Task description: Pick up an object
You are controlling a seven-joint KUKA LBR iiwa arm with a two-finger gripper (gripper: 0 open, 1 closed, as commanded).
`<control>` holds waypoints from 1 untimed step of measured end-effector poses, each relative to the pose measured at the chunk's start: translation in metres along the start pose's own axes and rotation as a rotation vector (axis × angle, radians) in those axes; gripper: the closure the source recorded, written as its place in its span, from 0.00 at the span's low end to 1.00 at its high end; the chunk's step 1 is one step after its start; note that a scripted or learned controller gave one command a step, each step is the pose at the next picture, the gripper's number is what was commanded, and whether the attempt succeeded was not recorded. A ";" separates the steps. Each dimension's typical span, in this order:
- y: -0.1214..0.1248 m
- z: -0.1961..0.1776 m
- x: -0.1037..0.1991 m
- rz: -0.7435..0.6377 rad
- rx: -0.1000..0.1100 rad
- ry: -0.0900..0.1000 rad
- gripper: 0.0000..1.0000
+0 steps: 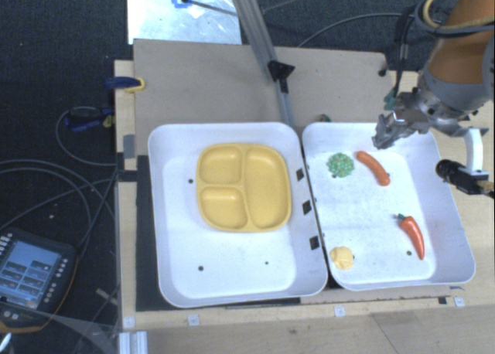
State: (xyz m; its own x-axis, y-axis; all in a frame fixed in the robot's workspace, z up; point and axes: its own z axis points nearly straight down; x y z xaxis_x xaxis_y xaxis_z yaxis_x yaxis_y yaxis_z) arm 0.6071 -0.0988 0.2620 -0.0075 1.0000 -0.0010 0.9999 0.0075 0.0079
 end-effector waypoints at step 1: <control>-0.016 0.015 0.053 -0.002 0.009 0.002 1.00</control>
State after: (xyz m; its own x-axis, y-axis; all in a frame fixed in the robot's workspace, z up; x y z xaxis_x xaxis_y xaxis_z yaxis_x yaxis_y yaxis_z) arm 0.5911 -0.0457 0.2465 -0.0095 1.0000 0.0013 1.0000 0.0095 -0.0007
